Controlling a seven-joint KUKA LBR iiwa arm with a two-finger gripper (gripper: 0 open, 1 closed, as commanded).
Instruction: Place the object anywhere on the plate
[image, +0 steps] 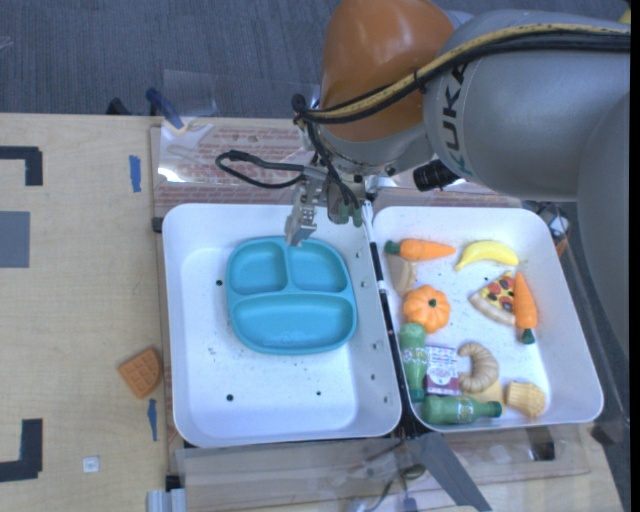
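Observation:
A blue plate (291, 296) with three compartments lies in the left white bin (200, 400), and nothing rests on it. My gripper (322, 218) hangs over the plate's far edge, near the wall between the two bins. Its fingers (301, 226) stand open with nothing between them. The toy foods lie in the right bin (575, 395): a carrot (425, 249), a banana (487, 254), a small pumpkin (427, 308), a pizza slice (493, 297) and a croissant (478, 365).
The right bin also holds a second carrot (524, 303), a green bottle (458, 408) and a small pink box (442, 368). A waffle piece (141, 371) lies on the wooden bench left of the bins. Black cables (255, 170) loop behind the left bin.

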